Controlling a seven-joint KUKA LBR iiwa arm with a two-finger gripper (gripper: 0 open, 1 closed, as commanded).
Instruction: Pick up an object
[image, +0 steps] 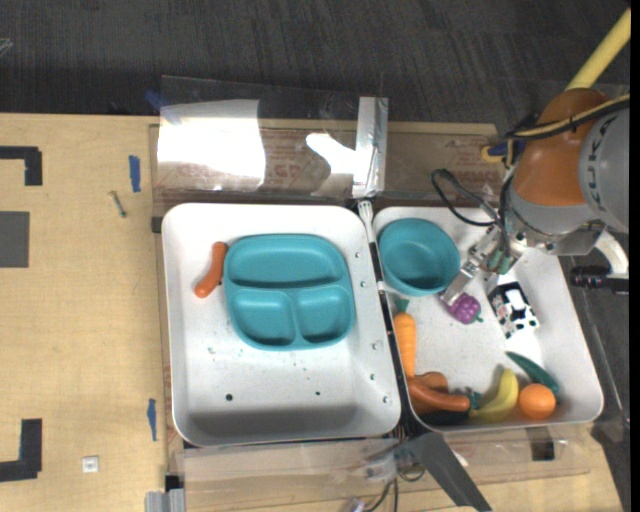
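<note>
Two shallow white bins side by side on the bench: left bin (190, 390) and right bin (575, 345), meeting along a shared rim near the middle.

In the left bin, a teal plastic divided plate with three compartments (290, 290), set toward the far half; just left of it, a small orange-red sausage-shaped toy (211, 270), lying at a slant and close to the plate's edge.

In the right bin, a round teal plastic bowl (415, 256) in the far left corner. Near the bowl's right side, a small purple toy with a grey stub (463, 306) — grape-like, lying on the bin floor. Further right, a small black-and-white toy (515, 309). Along the left wall, an orange plastic carrot (405, 340), and below it a brown-red sausage toy (435, 394). In the near right corner, a yellow plastic banana (500, 396), a round orange fruit toy (537, 400) and a dark green pod-shaped piece (530, 368), all bunched together.

Reaching in from the right, the grey arm with its orange band (555, 165); the two-finger gripper (487, 262) low over the right bin, between bowl and black-and-white toy, just above the purple toy. Whether open or closed — cannot tell; nothing seen held.
</note>
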